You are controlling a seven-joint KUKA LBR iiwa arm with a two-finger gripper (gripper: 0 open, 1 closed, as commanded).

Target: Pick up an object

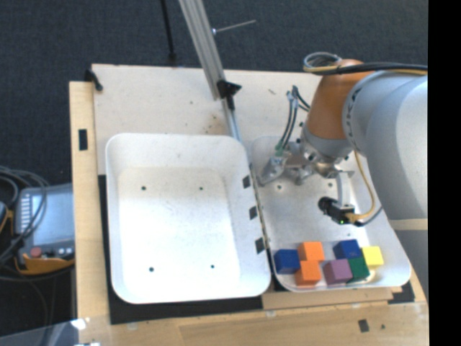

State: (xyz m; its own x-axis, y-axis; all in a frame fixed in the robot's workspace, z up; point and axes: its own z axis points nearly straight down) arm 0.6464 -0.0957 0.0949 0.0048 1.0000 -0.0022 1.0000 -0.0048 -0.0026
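A grey arm point(392, 135) with an orange band point(331, 110) reaches in from the right over the right bin point(288, 207), one of two shallow white bins sitting side by side on a pale wooden desk point(144, 96). Its tool point(277, 168) hangs low above the far end of that bin, close to the divide between the two trays, with nothing visibly caught in it; whether it is clenched or released cannot be told from this angle. The blocks cluster at the near end of the right bin, well apart from the tool: a blue block point(287, 259), two orange blocks point(312, 250) and point(309, 272), a purple block point(336, 271), a green block point(359, 269), a second blue block point(348, 249) and a yellow block point(372, 256), packed together and mostly touching. The left bin point(180, 215) lies alongside. A slanted metal post point(205, 38) rises from the desk behind the bins, and a pendant point(43, 225) with cables sits off the desk at the left.
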